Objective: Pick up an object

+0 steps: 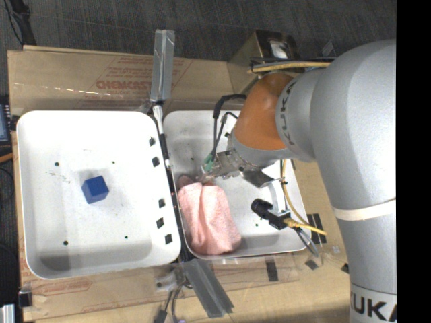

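Looming large at three to five o'clock, the grey KUKA arm with its orange band sits closest to the lens and bends down into the right-hand shallow white bin. Its wrist points toward nine o'clock, and the two-finger gripper hangs low over the bin, just at the upper edge of a crumpled pink cloth that lies along the bin's wall at about six o'clock. Whether the tool's tips are apart or together I cannot tell; the wrist housing hides them, and nothing can be seen clamped in them.

Judging by this, the step in hand is the descent onto the cloth, with no lift begun. Next it would need to settle squarely onto a fold and close firmly, since soft fabric slips easily.

A small blue plastic cube rests in the left-hand white bin, well apart at nine o'clock.
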### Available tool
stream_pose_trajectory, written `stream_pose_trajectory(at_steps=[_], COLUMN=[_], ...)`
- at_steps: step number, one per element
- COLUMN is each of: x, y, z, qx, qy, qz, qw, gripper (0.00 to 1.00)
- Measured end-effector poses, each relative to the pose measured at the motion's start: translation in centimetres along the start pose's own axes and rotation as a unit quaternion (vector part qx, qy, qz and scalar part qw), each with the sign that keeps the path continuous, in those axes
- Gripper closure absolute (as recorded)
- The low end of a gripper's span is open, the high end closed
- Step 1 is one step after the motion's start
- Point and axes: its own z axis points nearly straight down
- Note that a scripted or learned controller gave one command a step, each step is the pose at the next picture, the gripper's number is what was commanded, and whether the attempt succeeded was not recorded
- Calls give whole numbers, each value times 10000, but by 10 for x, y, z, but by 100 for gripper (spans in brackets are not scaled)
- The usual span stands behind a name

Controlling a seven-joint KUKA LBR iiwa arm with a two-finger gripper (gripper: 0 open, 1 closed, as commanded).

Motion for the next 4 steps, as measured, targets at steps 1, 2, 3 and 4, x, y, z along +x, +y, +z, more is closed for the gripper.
stream_pose_trajectory(at_steps=[1, 2, 3, 4], x=[0, 0, 0, 3], y=[0, 0, 0, -27], z=[0, -10, -10, 8], qx=[-1, 9, 8, -30], qy=[-2, -2, -3, -5], qz=[-2, -22, -24, -220], qw=[10000, 10000, 10000, 9998], gripper=[0, 100, 0, 0])
